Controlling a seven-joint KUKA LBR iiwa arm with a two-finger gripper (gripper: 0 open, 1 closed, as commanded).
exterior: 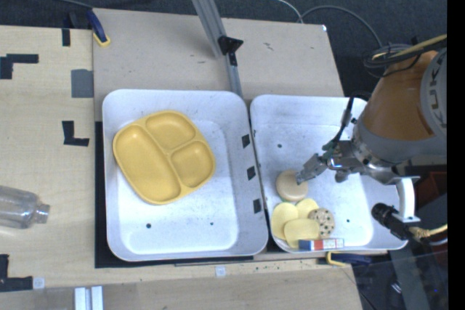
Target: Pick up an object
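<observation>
My gripper (311, 172) hangs low in the right bin (301, 120), its fingers pointing left toward a pale round disc (292, 188) that lies just below and left of the tips. The fingers look slightly apart, with nothing between them. Near the bin's front edge lie two yellow round pieces (290, 221), a speckled cookie (323, 220) and a small red, white and blue item (318, 245). A yellow divided plate (164, 155) lies in the left bin (127, 232).
A metal pole (205, 0) slants across the bench behind the bins. A clear bottle (20, 208) lies at the far left of the bench. The arm's orange band (403, 109) stands over the right bin's right side.
</observation>
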